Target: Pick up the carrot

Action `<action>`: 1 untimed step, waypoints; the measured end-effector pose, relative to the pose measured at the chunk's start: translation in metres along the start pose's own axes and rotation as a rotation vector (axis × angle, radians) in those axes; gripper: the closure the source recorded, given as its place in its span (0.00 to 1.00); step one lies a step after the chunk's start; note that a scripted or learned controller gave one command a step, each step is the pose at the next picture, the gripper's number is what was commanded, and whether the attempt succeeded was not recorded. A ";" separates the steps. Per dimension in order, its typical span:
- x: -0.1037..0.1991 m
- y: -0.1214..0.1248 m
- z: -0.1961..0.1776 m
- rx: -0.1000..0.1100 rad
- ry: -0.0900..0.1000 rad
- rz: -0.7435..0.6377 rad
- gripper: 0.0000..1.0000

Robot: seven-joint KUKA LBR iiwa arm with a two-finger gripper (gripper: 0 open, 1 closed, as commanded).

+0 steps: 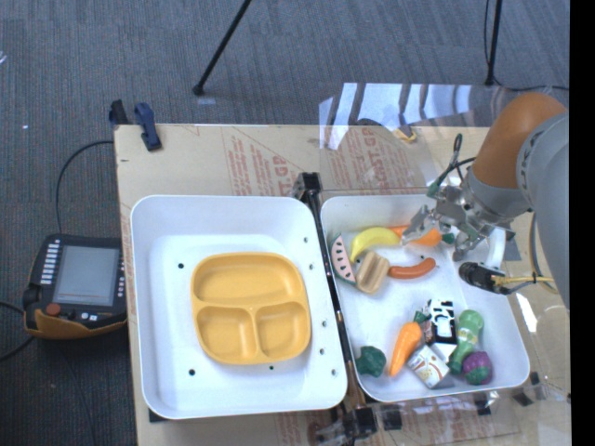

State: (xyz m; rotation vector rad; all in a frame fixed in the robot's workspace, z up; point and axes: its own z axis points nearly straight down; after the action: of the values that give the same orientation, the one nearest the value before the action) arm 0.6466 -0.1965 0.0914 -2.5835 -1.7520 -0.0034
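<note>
Overhead slanted view of the bench. Two shallow white bins sit side by side: the left bin (149, 249) occupies the centre-left of the frame and holds a yellow three-compartment plate (249, 307); the right bin (516, 342) occupies the lower right and holds assorted toy foods.

The arm (521, 151), grey with an orange band, enters from the upper right of the frame. Its gripper (444, 219) hangs over the upper part of the right bin, just beside a small orange piece (426, 237) and near a banana (374, 240). Whether the gripper is wide, narrow or holding anything cannot be told from this view; the metal parts there are too cluttered to resolve.

The carrot (405, 346) lies in the lower middle of the right bin, tilted, thick end toward the upper right and tip toward the lower left, well apart from the gripper. Beside its tip sits a broccoli floret (371, 361); to its right are a small printed carton (440, 319), a cup (428, 368), a green vegetable (468, 331) and a purple item (478, 367).

In the upper part of the same bin: a watermelon slice (343, 257) at the left wall, a tan bread-like piece (372, 272) below the banana, and a sausage (412, 268) to its right.

A handheld control pendant (79, 282) rests on the floor at the left edge of the frame.
</note>
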 end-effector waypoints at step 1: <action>0.000 0.001 -0.006 0.004 0.000 -0.002 1.00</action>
State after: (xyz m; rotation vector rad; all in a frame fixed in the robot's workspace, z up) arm 0.6472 -0.1967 0.0976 -2.5786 -1.7529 -0.0001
